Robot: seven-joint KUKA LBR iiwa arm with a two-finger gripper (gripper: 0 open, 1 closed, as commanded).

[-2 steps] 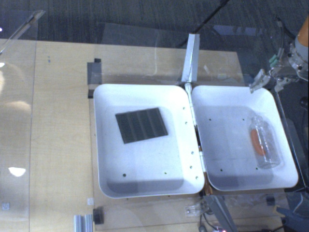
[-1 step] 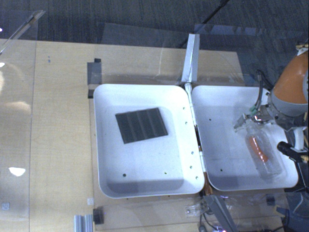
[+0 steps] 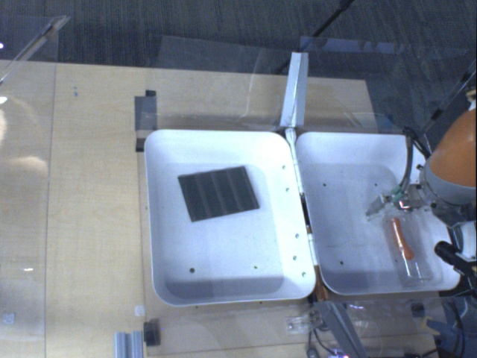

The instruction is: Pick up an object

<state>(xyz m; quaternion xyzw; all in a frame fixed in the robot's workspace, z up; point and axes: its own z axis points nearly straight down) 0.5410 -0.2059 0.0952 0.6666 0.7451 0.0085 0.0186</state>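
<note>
Over the right bin (image 3: 335, 222), the end effector (image 3: 396, 200) hangs above a tube (image 3: 405, 246); its opening I cannot tell. Approach step; next, descend and close.

Two bins sit side by side on the worktop (image 3: 82, 222), touching along their inner edges. A ribbed pad (image 3: 218, 192) lies flat in the left bin (image 3: 223, 286), toward its rear left. A tube (image 3: 406, 246) lies in the right bin (image 3: 335, 162), near its right wall. The hand (image 3: 395, 202) hangs over the tube's rear end.
</note>
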